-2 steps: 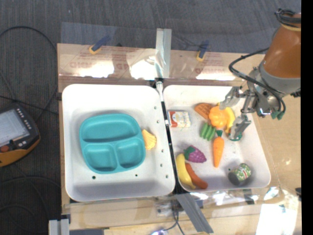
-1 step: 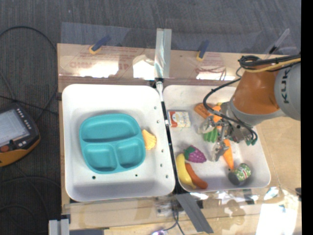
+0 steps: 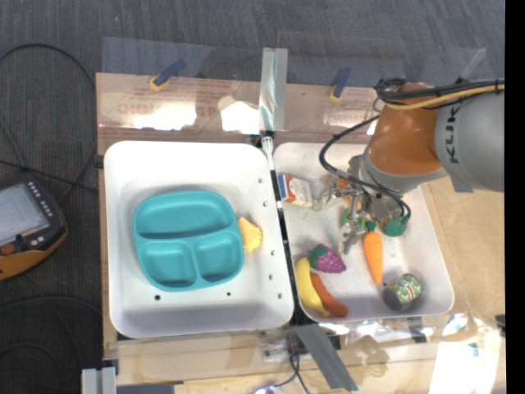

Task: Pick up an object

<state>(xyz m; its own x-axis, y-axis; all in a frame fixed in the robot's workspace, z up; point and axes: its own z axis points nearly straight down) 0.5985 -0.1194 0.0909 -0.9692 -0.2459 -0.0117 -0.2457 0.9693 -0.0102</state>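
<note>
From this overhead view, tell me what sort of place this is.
Probably a robotics lab grasping station, not a kitchen. A grey and orange arm reaches over two white bins on a bench; the food is toy-like, a carrot and banana, and a handheld controller lies on the carpet.

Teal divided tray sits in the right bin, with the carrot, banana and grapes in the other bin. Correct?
Not quite. The camera view shows the teal divided tray in the left bin; the carrot, banana and grapes lie in the right bin.
</note>
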